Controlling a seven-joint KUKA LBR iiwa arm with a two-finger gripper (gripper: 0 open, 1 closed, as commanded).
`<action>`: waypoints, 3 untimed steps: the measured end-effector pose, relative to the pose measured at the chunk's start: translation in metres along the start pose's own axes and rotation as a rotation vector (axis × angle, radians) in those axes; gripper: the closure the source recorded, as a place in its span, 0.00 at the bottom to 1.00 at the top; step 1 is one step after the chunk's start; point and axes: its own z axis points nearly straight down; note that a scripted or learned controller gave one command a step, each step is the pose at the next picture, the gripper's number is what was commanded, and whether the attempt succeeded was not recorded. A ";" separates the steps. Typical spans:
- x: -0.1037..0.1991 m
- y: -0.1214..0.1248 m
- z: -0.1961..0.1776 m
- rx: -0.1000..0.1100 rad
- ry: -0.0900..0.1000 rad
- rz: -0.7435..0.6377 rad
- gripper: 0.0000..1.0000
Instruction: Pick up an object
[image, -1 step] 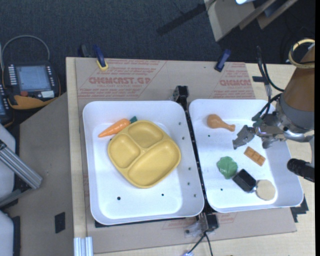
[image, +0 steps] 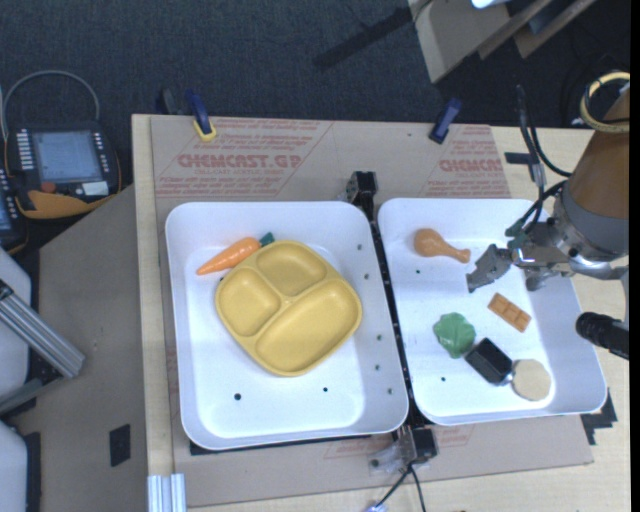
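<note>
The jaws stand apart with nothing between them, the gripper (image: 505, 268) hanging over the right bin (image: 420, 395) with its dark fingers (image: 487, 270) spread above the white floor. The arm (image: 600, 200) enters from the right, its orange band just above the wrist.

Just left of the jaws and a little farther back lies a tan drumstick (image: 440, 244), apart from the fingers. Just in front of the jaws, slightly to the right, sits a small orange cracker (image: 510, 313), flat on the bin floor and not touched. Nearer the camera and to the left of the jaws is a green lump (image: 455, 333). Beside it, on its right, a black block (image: 490, 360) lies at a slant, touching a pale round cookie (image: 531, 380) at the bin's near right corner.

Well to the left of the jaws, across the divide, the left bin (image: 200, 400) holds a yellow tray (image: 288, 306) with three compartments, tilted diagonally. A carrot (image: 230, 256) lies against the tray's far left edge, its green top pointing toward the jaws' side.
</note>
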 end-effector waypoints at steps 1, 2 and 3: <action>0.003 -0.002 0.064 0.008 0.002 0.001 0.00; 0.000 0.000 0.105 0.002 0.000 0.001 0.00; 0.001 -0.001 0.158 0.006 0.002 0.001 0.00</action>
